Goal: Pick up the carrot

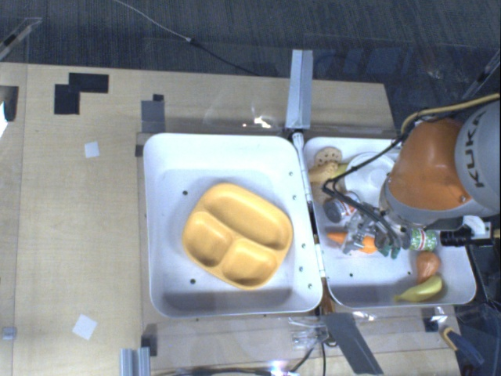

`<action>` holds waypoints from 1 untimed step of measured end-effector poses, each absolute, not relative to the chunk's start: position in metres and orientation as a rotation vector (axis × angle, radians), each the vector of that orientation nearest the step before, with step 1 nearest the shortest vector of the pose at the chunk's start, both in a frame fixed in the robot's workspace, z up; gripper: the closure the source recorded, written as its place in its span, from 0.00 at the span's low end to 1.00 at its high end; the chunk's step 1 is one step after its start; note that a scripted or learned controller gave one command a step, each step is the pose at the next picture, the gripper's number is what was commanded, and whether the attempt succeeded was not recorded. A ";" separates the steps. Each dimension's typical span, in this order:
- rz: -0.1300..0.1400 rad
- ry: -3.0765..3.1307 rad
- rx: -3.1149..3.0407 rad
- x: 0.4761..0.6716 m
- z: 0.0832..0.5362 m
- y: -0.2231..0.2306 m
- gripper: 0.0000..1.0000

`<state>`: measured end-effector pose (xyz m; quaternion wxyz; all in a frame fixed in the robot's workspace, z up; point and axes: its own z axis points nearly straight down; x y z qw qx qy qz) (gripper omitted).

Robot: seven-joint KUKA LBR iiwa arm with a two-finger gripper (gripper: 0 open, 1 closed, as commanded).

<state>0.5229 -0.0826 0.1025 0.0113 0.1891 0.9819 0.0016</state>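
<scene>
Carrot (350, 243) partly hidden under pincer (368, 236); finger state unclear.

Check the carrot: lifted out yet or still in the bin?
Still in. The carrot lies on the floor of the right bin, near its left wall, with the gripper right over it. Whether it's gripped: cannot tell.

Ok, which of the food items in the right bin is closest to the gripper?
The carrot, the small orange piece right at the gripper; the banana lies apart at the bin's front edge.
</scene>
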 end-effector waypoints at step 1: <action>0.005 3.064 0.590 0.523 0.102 -0.082 0.00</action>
